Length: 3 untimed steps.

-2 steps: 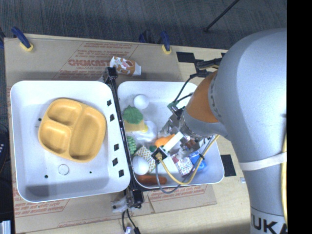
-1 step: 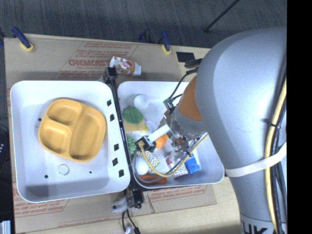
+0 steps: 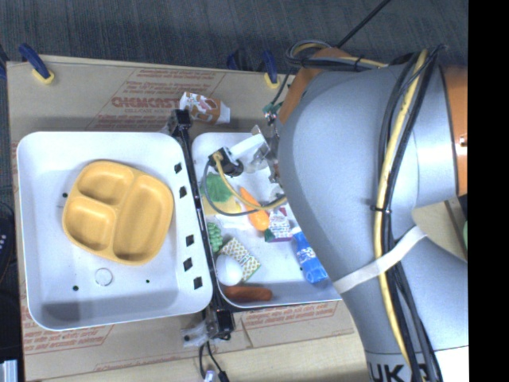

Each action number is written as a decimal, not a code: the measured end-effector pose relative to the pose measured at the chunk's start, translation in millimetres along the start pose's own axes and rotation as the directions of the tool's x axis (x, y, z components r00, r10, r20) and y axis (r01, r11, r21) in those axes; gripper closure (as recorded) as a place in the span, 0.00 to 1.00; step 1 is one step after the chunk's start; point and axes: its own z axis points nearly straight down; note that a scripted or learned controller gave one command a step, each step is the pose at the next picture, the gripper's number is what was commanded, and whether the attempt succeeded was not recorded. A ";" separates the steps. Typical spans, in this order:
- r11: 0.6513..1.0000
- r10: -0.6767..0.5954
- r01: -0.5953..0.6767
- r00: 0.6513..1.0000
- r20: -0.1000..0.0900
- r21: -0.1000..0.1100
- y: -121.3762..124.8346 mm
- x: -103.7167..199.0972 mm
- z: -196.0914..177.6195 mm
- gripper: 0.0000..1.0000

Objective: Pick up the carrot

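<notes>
The carrot (image 3: 254,210) is a small orange piece lying in the right bin (image 3: 205,151), near its middle, with a yellow cable crossing close over it. The gripper (image 3: 266,173) hangs over the upper middle of that bin, just above and to the right of the carrot. The big grey arm covers the gripper from above, and nothing shows between it and the carrot.
The left bin (image 3: 36,237) holds a yellow divided tray (image 3: 118,211). Around the carrot lie a green leafy item (image 3: 216,188), a blue packet (image 3: 308,259), a checkered packet (image 3: 238,254), a white egg (image 3: 229,270) and a brown sausage (image 3: 248,294).
</notes>
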 end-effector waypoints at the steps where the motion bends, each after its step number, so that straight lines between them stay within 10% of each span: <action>1: 0.996 -0.085 0.085 0.996 -0.003 -0.001 -27.3 -68.6 -1.1 0.00; 3: 1.000 0.001 -0.001 1.000 -0.008 -0.004 -42.4 -119.5 -1.6 0.00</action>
